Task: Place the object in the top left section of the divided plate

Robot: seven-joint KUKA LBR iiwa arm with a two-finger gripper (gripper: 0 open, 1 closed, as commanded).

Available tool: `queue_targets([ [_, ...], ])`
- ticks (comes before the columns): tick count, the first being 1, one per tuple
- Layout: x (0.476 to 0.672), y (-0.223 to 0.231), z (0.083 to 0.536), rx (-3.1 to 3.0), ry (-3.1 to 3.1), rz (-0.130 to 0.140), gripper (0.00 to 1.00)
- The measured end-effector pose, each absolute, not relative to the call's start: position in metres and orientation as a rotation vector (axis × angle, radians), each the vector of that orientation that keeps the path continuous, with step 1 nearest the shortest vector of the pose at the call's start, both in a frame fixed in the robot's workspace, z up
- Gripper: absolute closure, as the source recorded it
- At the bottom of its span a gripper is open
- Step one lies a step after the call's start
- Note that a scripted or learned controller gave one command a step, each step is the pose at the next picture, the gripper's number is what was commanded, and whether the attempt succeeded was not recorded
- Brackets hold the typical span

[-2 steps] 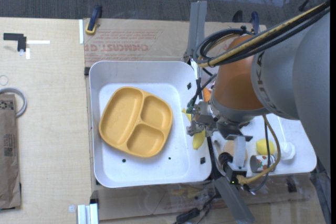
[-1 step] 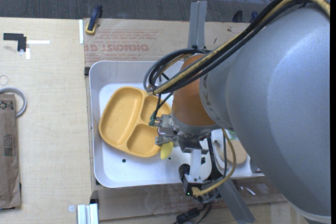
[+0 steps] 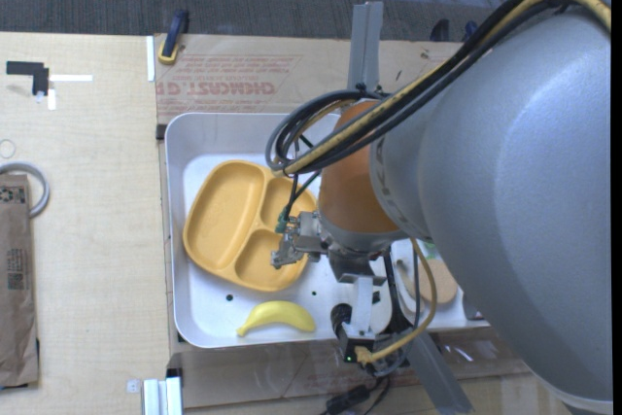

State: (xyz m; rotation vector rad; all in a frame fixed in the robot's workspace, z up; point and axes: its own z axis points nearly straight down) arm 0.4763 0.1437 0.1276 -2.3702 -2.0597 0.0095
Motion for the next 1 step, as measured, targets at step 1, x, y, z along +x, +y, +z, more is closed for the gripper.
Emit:
queue_targets([
  [1, 0.4757, 0.1417, 0.1354, -2.373, -2.055, 0.018, 1.0],
])
